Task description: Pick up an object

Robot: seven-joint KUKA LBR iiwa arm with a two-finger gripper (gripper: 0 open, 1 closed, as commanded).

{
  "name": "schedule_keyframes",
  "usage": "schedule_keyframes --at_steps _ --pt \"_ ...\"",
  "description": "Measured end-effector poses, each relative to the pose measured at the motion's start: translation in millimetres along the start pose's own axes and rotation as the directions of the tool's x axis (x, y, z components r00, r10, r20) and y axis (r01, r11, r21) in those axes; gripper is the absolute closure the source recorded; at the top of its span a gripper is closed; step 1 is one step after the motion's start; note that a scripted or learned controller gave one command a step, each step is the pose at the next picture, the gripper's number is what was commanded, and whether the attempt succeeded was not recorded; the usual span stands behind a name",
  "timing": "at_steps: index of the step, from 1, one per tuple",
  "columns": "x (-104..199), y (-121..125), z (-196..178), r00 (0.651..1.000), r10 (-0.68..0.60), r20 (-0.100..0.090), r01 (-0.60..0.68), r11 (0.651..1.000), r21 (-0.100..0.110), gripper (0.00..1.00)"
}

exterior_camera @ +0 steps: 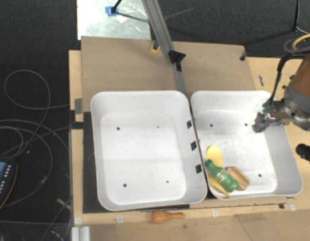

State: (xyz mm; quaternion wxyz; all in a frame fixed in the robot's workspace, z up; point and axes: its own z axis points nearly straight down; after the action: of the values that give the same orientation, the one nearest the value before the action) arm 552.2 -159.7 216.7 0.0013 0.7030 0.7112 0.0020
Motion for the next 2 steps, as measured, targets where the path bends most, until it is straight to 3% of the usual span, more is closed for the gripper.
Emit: schedule_keyframes --at_steps 2 --pt "99 25 -21 1.0 0.001 -0.001 -0.001 1.0 0.001 1.0"
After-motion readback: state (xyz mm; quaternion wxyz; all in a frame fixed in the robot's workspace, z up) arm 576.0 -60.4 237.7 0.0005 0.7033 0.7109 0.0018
